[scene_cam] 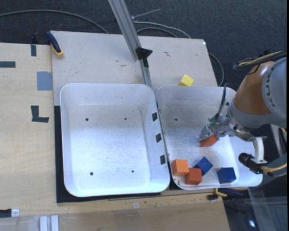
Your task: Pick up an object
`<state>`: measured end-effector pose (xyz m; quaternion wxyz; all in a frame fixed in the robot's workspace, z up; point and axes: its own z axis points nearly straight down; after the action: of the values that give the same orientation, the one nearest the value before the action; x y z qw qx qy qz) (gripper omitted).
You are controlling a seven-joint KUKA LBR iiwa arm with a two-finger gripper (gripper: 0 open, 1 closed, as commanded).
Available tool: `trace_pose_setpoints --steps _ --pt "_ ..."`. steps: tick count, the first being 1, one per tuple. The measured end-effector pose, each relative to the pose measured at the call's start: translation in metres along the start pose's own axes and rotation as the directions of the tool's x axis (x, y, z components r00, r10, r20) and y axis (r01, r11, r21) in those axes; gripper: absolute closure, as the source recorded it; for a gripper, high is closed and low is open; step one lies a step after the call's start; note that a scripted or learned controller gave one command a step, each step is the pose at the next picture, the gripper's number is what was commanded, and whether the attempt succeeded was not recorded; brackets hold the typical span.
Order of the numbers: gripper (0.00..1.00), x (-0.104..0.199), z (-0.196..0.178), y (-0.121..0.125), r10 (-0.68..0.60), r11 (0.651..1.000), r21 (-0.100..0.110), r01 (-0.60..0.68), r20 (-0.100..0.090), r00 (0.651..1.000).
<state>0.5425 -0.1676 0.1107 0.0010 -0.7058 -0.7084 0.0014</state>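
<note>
In the right bin [183, 97], my gripper [208, 136] pinches a red block [209, 140], seemingly lifted. Other blocks [192, 170] lie at 6 o'clock. Pick apparently done; carrying away remains.

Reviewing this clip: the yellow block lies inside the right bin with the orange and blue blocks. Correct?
Not quite. The camera view shows the yellow block on the bench, just outside the right bin's far rim. The orange and blue blocks are indeed inside that bin.

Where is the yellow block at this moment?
The yellow block lies on the bench outside both bins, just beyond the far rim of the right bin, apart from the blocks inside it.
</note>
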Motion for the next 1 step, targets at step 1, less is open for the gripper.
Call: trace_pose_setpoints --steps 1 --pt "1.00 0.0678 -0.0663 0.0705 -0.007 1.000 -0.012 0.007 -0.002 1.000"
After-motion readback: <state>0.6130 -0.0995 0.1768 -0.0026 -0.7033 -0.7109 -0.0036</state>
